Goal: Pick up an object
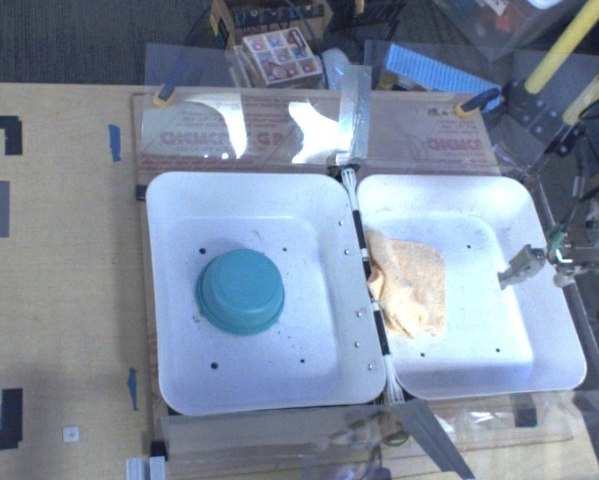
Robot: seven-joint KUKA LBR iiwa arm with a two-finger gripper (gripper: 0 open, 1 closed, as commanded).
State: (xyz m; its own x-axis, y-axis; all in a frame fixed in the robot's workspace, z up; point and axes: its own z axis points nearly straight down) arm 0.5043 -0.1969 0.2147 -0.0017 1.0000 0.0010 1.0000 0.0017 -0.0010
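The grey two-finger gripper (527,264), its grip state impossible to tell, hangs over the right white bin (499,368), presumably approaching the crumpled yellow-orange cloth (411,286).

Two shallow white bins sit side by side on a pale wooden bench (59,298): the right bin (559,368) lies directly beneath the pincer (507,276), the left bin (169,368) well apart from it toward the view's left. A clear plastic panel (229,128) (catching glare) stands behind the bins. Up-view of the pincer, a yellow pole (574,28) slants past a blue ridged pad (429,71) and a patterned box (279,53).
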